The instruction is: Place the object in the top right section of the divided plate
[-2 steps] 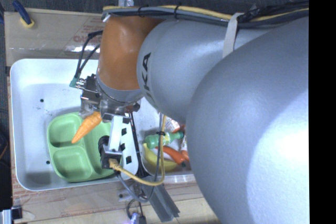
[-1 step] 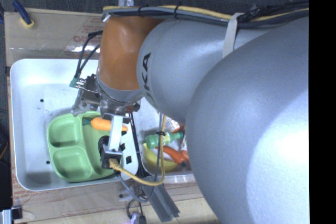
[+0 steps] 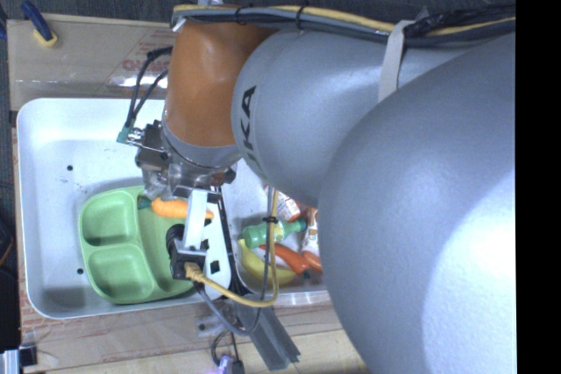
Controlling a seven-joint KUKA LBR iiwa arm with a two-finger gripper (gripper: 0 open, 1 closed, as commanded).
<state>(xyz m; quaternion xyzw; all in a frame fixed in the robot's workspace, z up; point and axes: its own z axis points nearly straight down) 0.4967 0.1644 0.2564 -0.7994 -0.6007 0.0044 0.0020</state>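
Observation:
A green divided plate (image 3: pixel 114 254) lies in the left white bin (image 3: pixel 44 144), with two small sections on its left and a larger one on its right. A small orange, carrot-like object (image 3: pixel 169 208) rests at the plate's upper right part. My gripper (image 3: pixel 166 188) hangs right over that spot, touching or nearly touching the orange object. The wrist and its white bracket (image 3: pixel 200 232) cover the plate's right section, so the grip itself is hidden.
The right bin (image 3: pixel 289 298) holds a green item (image 3: pixel 261 234), a yellow banana-like piece (image 3: pixel 259 273), an orange piece (image 3: pixel 301 259) and a small packet (image 3: pixel 289 208). The big grey arm (image 3: pixel 394 188) covers most of that bin. A blue-and-yellow tool (image 3: pixel 37 22) lies at the far left.

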